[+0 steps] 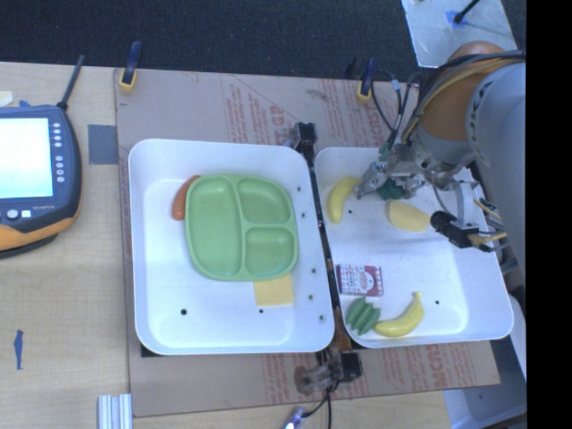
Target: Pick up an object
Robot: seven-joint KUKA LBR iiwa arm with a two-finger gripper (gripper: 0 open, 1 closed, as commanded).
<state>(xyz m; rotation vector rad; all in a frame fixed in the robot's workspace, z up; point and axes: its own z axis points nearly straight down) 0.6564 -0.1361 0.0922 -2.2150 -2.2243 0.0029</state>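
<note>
I have the gripper [386,184] low in the right bin [483,324], upper part, arm coming in from the right. Can't tell from this angle whether it's released or clenched; too much cabling and wrist hardware around it. Nothing visibly held.

Candidates in that bin:
- lemon [410,215]: just beside the gripper, down and to the right. Long axis roughly left-right.
- pale banana [340,198]: just to the gripper's left, near the bin's left wall. Long axis runs mostly up-down, slightly tilted.
- carton [359,280], green pods [362,315], ripe banana [400,320]: lower part of the bin, well apart from the gripper.

Left bin [156,324] has a green tray [241,227] lying over a red thing [180,200] and a yellow square [273,292]. Far from the gripper, so I'd ignore them.

My read: the gripper sits between the pale banana and the lemon, touching neither as far as I can see. The pick isn't made yet. Either is a short sideways shift. For the pale banana I'd close across its short axis, left-right; the bin wall next to it could crowd one side.
</note>
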